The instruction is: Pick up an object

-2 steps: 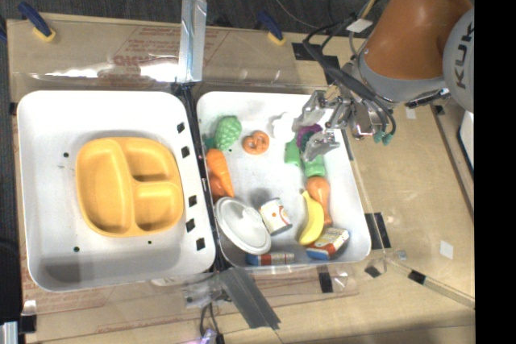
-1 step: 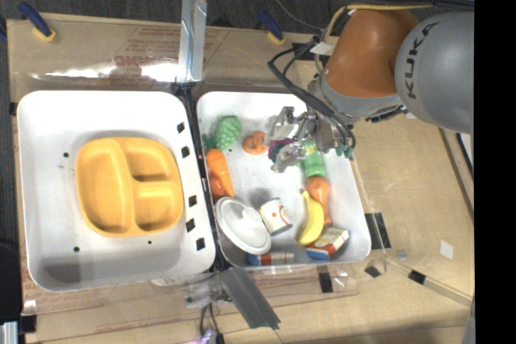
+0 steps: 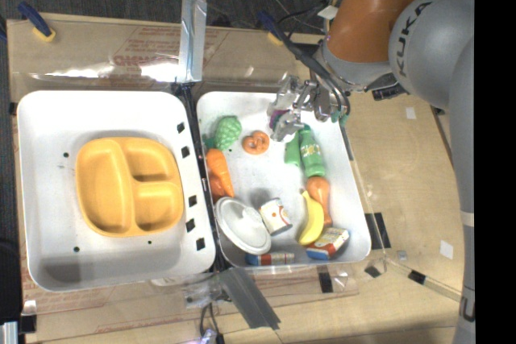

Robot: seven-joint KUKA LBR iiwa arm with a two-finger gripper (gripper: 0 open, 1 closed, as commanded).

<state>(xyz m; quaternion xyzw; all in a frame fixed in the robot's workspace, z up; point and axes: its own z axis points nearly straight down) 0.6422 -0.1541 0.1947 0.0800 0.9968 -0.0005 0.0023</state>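
My gripper (image 3: 289, 115) hangs over the back of the right bin (image 3: 355, 197), just above and left of a green bottle (image 3: 310, 154). A small orange pumpkin-like toy (image 3: 256, 142) and a bumpy green toy (image 3: 227, 131) lie to its left. Something small and purplish sits right at the gripper's tip; I cannot tell whether it is held. Further forward in the same bin are a carrot (image 3: 218, 173), a banana (image 3: 311, 220), an orange-red piece (image 3: 319, 189), a white round lid (image 3: 242, 226) and a small white carton (image 3: 276, 216).
The left bin (image 3: 40, 133) holds a yellow divided tray (image 3: 129, 183). A small box (image 3: 329, 244) and a tube (image 3: 271, 258) lie along the right bin's front wall. The arm's orange band (image 3: 367, 16) and cables hang over the bench's back right.
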